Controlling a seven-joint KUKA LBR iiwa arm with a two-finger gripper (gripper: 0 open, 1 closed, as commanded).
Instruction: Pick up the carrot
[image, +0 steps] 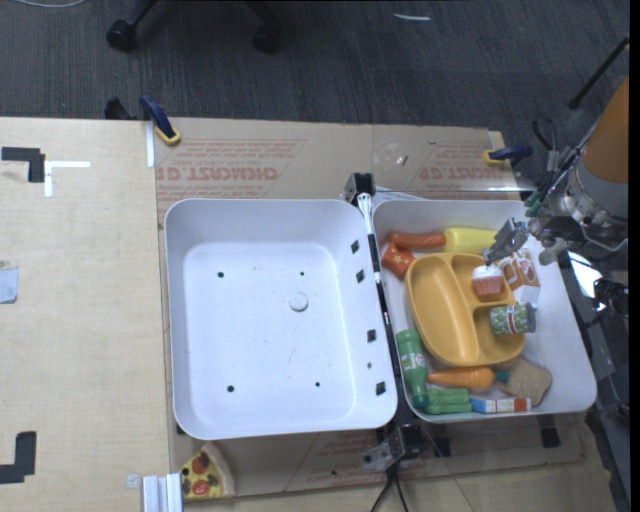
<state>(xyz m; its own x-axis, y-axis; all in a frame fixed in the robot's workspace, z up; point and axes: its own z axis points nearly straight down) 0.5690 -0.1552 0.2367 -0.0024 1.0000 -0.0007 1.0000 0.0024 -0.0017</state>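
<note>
The carrot (461, 378) is a slim orange piece lying flat near the front of the right bin (573, 345), just below the yellow divided plate (450, 315). My gripper (506, 240) hangs over the back right part of that bin, above the plate's far rim and well behind the carrot. Nothing is visibly held by it. The arm's orange band (612, 140) sits at the right edge of the view.
Around the carrot lie a green bottle (411, 358), a green piece (446, 401), a small box (498, 404) and a bread slice (528, 380). A red-orange sausage (418, 240) and a yellow piece (470, 238) lie at the back. The left bin (200, 300) adjoins.
</note>
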